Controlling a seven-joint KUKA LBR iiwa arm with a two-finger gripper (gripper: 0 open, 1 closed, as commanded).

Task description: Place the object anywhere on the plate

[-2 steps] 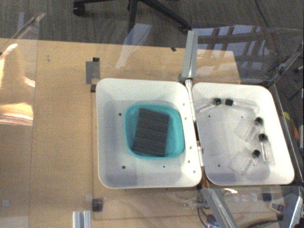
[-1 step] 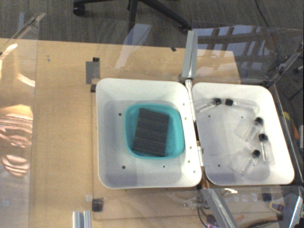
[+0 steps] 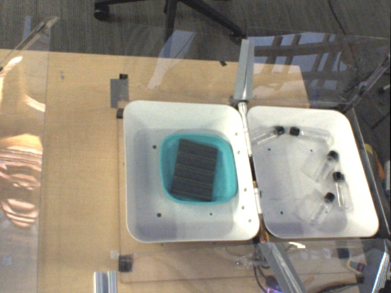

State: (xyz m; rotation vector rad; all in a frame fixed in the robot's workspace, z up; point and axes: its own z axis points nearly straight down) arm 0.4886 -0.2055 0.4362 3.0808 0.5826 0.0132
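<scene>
A teal plate (image 3: 198,167) sits in the left bin (image 3: 140,182) on the tabletop (image 3: 73,182), with a dark ridged block (image 3: 194,170) lying flat on it. The right bin (image 3: 287,188) holds several clear vials with black caps (image 3: 330,176). The fingers' state cannot be told.

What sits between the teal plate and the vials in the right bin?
Camera view: the two bins' adjoining white rims separate the teal plate from the clear, black-capped vials.
</scene>
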